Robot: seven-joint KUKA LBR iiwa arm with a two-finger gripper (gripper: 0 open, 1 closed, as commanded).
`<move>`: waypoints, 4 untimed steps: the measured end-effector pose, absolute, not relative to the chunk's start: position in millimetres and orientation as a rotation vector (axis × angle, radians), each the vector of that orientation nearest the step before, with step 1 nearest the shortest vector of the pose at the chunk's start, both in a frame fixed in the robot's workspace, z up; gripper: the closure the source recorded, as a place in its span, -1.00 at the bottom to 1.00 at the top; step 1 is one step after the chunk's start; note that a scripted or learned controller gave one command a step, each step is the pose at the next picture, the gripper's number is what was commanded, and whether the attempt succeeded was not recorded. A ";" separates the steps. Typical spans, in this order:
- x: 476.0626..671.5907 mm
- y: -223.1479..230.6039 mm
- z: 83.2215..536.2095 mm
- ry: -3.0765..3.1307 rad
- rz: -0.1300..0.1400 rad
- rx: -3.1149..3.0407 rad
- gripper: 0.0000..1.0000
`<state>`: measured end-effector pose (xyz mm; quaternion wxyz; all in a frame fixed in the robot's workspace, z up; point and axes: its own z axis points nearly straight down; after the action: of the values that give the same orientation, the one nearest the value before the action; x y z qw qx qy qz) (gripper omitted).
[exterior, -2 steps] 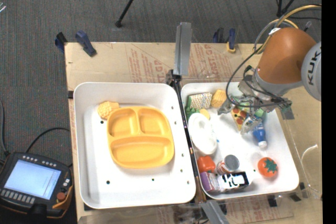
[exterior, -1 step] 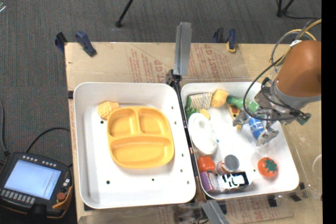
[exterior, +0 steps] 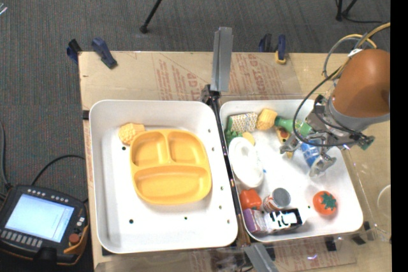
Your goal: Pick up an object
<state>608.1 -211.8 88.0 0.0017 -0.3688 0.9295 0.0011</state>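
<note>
2 white bins: the left bin [exterior: 102, 200] holds 1 yellow divided plate [exterior: 170, 165] and 1 small yellow item [exterior: 131, 132]. The right bin [exterior: 347, 191] holds about 10 small objects, including 1 white bowl [exterior: 245, 161] and 1 tomato [exterior: 324, 202]. The gripper [exterior: 308, 156] stands with fingers apart, 1 blue object [exterior: 310, 153] between them, touching the bin floor.
</note>
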 end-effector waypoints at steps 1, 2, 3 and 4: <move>642.9 -158.6 87.7 2.910 0.005 -1.172 -1.00; 597.4 -210.7 87.3 2.857 0.008 -1.299 -1.00; 599.0 -209.7 97.6 2.855 0.008 -1.295 1.00; 631.0 -184.7 89.7 3.061 0.001 -0.700 1.00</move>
<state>631.0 -184.7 89.7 0.0007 -0.2228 0.9749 0.0002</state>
